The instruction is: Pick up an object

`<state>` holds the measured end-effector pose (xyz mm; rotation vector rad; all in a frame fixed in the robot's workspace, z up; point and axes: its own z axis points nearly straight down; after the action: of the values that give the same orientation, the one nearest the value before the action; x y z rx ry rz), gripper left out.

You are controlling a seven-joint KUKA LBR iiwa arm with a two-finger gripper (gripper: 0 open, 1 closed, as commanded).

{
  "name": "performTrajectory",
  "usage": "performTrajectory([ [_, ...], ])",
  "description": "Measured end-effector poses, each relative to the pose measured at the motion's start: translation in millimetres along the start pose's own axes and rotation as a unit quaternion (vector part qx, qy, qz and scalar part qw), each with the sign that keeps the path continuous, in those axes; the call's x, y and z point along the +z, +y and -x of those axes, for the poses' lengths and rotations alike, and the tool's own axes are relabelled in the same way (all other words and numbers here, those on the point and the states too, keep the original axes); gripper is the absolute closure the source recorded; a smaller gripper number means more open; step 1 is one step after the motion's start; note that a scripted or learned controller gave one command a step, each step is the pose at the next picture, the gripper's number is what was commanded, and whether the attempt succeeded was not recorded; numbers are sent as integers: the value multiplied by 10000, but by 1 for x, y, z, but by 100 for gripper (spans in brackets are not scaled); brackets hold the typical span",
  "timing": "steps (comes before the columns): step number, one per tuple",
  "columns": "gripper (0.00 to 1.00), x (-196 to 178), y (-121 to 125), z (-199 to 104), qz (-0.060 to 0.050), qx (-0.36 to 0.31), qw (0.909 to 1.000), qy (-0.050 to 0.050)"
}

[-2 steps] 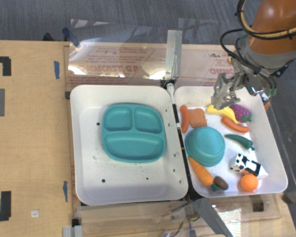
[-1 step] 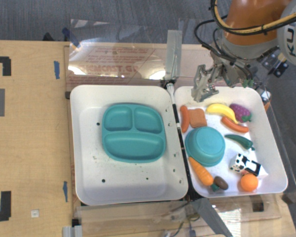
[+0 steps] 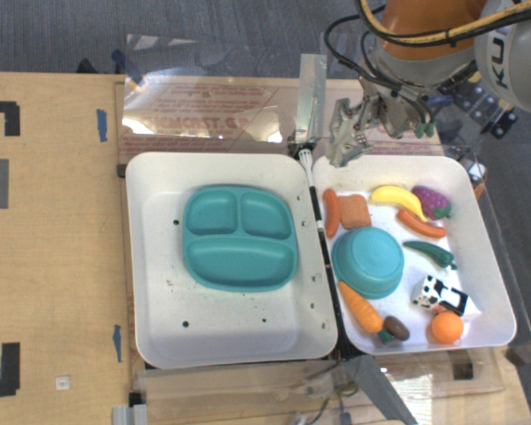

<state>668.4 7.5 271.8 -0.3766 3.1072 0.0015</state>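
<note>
arm casing (image 3: 513, 42): partial dark letters "KU" | clear sheet (image 3: 208, 109): faint red print, unreadable

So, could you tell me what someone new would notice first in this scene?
Probably the teal divided plate lying alone in the left bin. Next, the right bin, crowded with toy food around a teal bowl, and the gripper above its far edge.

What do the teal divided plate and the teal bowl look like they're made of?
Teal divided plate: likely molded plastic, matte to satin; uniform colour, soft rounded compartment ridges, only faint sheen. Teal bowl: probably the same kind of plastic; same colour, smooth rim, dull highlights. Silicone or melamine can't be ruled out from this view.
</note>
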Motion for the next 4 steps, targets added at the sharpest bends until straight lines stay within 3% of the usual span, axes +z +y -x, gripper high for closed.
performTrajectory([
  [1,100,47,-54,-15,1,-426,9991,48],
  [2,100,43,-130,-33,-18,-1115,9938,12],
  [3,100,17,-72,-17,-4,-1055,9944,-13],
  [4,100,23,-53,-13,6,-1416,9899,19],
])
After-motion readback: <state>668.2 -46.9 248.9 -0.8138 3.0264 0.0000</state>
